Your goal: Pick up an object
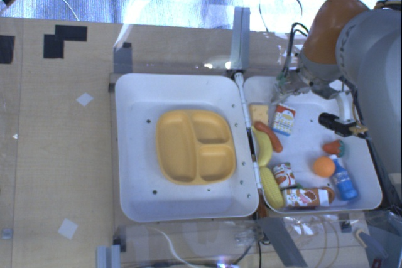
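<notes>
My gripper (284, 88) hangs over the far left corner of the right bin (370, 191), under the orange-banded wrist. Just in front of it lies a small white, red and orange carton (284, 119). Left of the carton lie a red sausage (268, 136) and a yellow banana (264, 149). Nearer the front are a corn cob (271, 186), a small red can (284, 174) and a bottle on its side (308, 198). An orange (324, 166), a blue bottle (344, 181) and a red strawberry-like toy (333, 147) sit on the right side.
The left bin (135, 198) holds a yellow divided plate (195, 146). A black handle-like piece (336, 123) juts in over the right bin's right side. A metal divider post (240, 41) stands between the bins at the back. The arm's grey body covers the right bin's far right corner.
</notes>
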`<state>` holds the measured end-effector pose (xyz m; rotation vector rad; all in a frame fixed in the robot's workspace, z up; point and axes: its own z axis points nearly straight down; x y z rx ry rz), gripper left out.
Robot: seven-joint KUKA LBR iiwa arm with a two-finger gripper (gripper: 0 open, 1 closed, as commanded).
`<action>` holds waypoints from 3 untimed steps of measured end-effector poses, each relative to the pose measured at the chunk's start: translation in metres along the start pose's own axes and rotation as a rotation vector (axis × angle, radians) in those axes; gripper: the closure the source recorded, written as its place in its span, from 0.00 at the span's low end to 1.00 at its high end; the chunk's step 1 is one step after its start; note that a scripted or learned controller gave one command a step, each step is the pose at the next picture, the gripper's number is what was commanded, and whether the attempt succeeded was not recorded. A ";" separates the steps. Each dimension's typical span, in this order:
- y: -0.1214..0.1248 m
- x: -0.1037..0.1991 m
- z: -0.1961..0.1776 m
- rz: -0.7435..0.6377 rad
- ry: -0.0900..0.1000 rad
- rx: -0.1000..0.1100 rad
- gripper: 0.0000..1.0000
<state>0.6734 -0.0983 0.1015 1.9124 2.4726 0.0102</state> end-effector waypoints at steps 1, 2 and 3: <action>0.003 0.000 -0.014 -0.005 -0.003 -0.008 1.00; 0.003 0.001 -0.013 -0.006 -0.002 -0.006 0.00; -0.009 -0.026 0.014 0.116 0.006 0.007 0.00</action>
